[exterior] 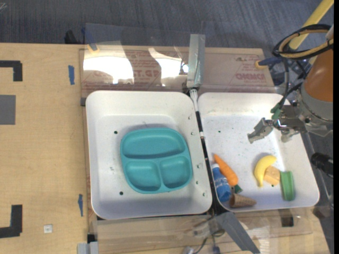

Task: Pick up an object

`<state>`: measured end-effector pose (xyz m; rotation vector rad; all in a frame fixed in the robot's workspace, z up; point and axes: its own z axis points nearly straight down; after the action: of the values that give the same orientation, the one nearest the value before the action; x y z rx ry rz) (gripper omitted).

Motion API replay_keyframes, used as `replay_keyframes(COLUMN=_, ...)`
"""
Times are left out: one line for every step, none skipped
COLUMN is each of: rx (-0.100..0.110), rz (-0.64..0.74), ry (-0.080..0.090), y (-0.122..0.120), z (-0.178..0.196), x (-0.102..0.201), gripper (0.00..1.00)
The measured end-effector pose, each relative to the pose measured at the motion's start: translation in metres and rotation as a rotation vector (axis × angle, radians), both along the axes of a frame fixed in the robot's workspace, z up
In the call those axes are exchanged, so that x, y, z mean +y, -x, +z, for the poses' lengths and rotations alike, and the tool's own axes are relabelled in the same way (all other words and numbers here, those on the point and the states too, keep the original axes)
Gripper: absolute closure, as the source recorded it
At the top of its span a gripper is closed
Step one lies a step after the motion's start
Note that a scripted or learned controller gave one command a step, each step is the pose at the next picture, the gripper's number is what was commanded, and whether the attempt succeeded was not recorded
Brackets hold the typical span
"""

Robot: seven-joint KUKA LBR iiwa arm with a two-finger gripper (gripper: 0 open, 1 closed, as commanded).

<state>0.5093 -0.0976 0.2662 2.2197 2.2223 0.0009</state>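
Note:
The right bin [233, 115] holds several toys near its front. A yellow banana [262, 168] lies beside an orange wedge [273, 177] and a green disc [287, 186]. An orange carrot [226, 172], a blue and white tube [219, 183] and a brown cone [241, 200] lie at the bin's front left. My gripper [271, 133] hangs over the right bin's back right, above and behind the banana. Its fingers [257, 132] are spread open with nothing between them.
A teal divided plate [155, 159] lies in the left bin [100, 115]. A raised rim [200, 136] separates the two bins. A clear panel with a grey post [195, 60] stands behind them. Yellow and black cables [302, 36] hang at the back right.

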Motion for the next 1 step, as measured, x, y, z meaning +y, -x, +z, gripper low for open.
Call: replay_keyframes(rx=0.007, rz=0.09, ry=-0.002, y=0.0273, z=-0.0797, x=0.0464, gripper=0.0)
